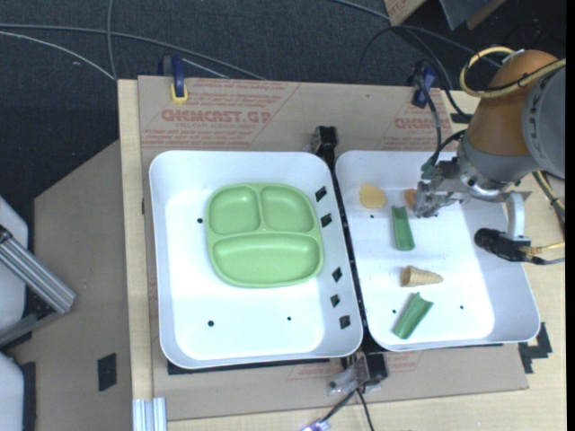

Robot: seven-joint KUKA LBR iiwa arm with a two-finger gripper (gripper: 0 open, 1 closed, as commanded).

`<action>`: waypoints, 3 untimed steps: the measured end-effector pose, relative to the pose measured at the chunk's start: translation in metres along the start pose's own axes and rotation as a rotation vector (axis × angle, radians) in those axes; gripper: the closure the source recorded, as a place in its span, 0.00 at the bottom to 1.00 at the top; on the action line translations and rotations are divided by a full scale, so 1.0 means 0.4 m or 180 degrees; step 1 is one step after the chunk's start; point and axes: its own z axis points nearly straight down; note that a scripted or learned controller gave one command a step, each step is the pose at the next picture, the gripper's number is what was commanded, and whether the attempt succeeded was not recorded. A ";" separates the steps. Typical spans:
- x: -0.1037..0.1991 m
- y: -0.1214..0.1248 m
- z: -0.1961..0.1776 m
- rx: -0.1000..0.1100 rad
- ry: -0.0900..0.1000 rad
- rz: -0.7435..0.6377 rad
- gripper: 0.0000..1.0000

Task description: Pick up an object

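The pincer (429,196), state unclear, hangs low at the right bin's (503,317) 12 o'clock, likely reaching for the orange piece (411,197) beside it.

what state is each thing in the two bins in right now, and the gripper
green divided plate: right way up in the left bin, nothing in its compartments
upper green piece: lying flat in the right bin
lower green piece: lying flat, angled, near the front edge
tan wedge: on its side between the two green pieces
yellow piece: resting near the back left corner
gripper: low over the right bin, fingers unclear
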 end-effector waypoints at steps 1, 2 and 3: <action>0.002 0.018 -0.114 -0.0014 -0.0007 -0.0004 1.00; 0.002 0.022 -0.220 -0.0015 -0.0007 -0.0003 1.00; 0.149 -0.010 -0.208 0.0014 0.0006 -0.0017 1.00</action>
